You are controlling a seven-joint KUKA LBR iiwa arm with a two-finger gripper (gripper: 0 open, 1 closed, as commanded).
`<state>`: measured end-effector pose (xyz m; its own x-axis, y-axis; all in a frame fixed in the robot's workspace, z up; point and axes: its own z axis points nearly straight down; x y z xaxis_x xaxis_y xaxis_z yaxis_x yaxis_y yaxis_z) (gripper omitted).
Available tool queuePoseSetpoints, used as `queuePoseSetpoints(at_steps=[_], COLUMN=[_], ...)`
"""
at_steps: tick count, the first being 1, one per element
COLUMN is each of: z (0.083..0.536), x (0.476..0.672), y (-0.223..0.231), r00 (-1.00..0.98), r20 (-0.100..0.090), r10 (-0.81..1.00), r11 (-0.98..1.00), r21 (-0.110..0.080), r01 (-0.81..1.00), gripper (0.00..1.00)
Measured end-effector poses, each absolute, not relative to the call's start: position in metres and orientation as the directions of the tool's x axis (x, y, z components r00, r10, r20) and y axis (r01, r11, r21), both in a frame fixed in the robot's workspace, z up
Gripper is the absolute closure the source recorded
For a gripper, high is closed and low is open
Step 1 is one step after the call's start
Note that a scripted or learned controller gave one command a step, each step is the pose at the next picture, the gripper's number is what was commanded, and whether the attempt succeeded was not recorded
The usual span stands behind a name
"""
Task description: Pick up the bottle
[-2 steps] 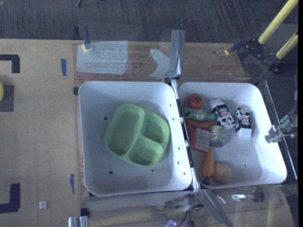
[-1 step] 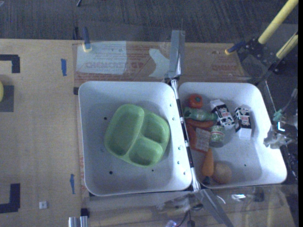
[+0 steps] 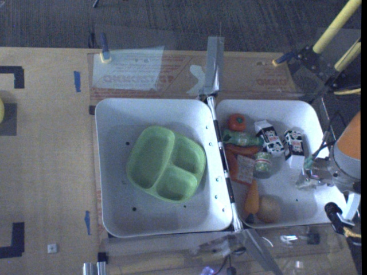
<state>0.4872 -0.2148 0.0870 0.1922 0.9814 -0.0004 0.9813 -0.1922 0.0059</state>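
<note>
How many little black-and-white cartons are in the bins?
2. Both stand in the right bin, near its far side: one carton beside the green things, the other carton just right of it. More could hide under the pile.

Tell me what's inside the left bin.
The left bin holds a green divided plate with nothing visible in its compartments. Whatever lies beneath the plate is covered and cannot be seen.

Premises are a robotics lab. A plywood table (image 3: 46, 171) marked with blue tape strips (image 3: 77, 81) and black corner markers (image 3: 14, 76) carries two white bins (image 3: 109, 171) side by side. Grey carpet floor (image 3: 172, 10) lies at 12 o'clock, with a yellow-poled stand (image 3: 338, 19) at 2 o'clock.
</note>
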Motion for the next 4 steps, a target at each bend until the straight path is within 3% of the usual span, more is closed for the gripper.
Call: queuePoseSetpoints(at_steps=[1,2,3,4], z=[0.236,0.236,0.247,0.274], x=[0.48,0.48,0.481,0.517], y=[-0.215,-0.215,-0.216,-0.223], r00=[-0.147,-0.147,-0.147,0.106], r20=[-0.002,-0.002,-0.005,-0.003], r10=[0.989,0.989,0.989,0.994], r11=[0.147,0.147,0.147,-0.106], r21=[0.002,0.002,0.006,0.004], r01=[0.989,0.989,0.989,0.994], gripper=[1.0,0.0,1.0,1.0])
